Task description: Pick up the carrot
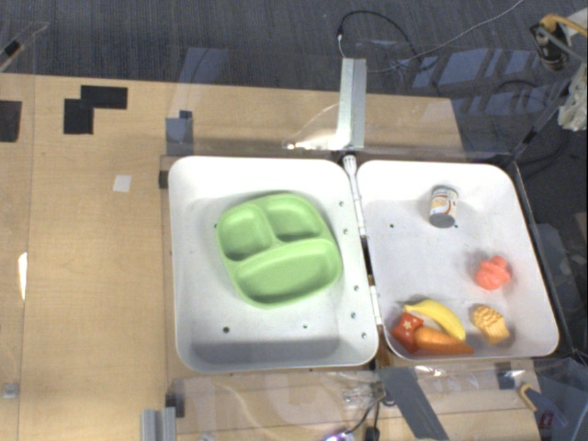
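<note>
The carrot is orange and lies along the front wall of the right bin, near its front left corner. A yellow banana lies right behind it, touching or almost touching it. A red fruit-like piece sits against the carrot's left end.
In the right bin also lie a tan pastry-like piece, a red-orange lumpy item and a small can toward the back. The left bin holds a green divided plate. A metal post stands behind the bins.
</note>
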You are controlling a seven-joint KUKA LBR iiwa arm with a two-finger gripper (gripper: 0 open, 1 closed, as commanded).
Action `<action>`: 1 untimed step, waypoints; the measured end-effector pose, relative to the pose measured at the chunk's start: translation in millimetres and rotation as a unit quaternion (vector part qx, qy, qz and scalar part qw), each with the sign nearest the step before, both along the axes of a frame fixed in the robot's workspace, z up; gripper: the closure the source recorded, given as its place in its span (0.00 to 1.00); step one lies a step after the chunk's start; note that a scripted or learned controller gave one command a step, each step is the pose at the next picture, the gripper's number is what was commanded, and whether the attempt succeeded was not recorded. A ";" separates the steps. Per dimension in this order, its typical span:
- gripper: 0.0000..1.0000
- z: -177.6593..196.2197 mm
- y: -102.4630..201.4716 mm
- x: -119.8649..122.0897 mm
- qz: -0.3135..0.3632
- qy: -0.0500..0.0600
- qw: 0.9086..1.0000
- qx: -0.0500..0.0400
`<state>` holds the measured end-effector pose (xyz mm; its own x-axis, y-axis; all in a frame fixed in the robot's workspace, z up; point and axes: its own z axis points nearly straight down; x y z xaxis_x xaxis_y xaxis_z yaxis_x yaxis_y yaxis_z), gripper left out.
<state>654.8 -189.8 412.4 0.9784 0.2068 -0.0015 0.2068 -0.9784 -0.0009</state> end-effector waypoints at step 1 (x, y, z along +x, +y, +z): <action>1.00 7.7 1.6 2.8 0.004 0.001 1.000 0.000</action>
